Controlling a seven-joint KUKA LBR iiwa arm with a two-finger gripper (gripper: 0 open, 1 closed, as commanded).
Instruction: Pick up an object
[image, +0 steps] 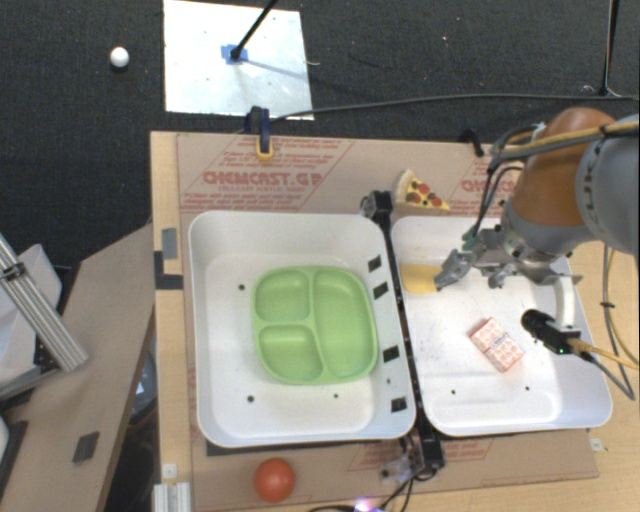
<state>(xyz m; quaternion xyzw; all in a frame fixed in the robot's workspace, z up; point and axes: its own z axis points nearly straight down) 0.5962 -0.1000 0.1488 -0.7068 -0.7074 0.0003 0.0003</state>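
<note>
The pick looks barely begun: nothing is lifted, and everything that could be taken lies on a surface. The arm reaches in from the right over the far part of the right bin, and its end effector hangs low there, pointing left toward a flat yellow piece that lies on the bin floor against the far-left wall. The tip is just beside that piece, perhaps at its edge; contact cannot be made out from this slant. Whether the end effector is wide or narrow cannot be told either, since its tip is small and seen at an angle, and no object can be seen gripped in it. A small pink box lies flat in the middle of the same bin, nearer than the end effector and apart from it. In the left bin a green divided plate sits alone, well away from the arm. Outside the bins, a pizza slice toy rests on the bench just beyond the right bin's far rim, and an orange ball sits by the near edge. By position the yellow piece seems the likeliest target, so what is left is nearly everything: settling onto it, closing, and raising it clear of the bin.
</note>
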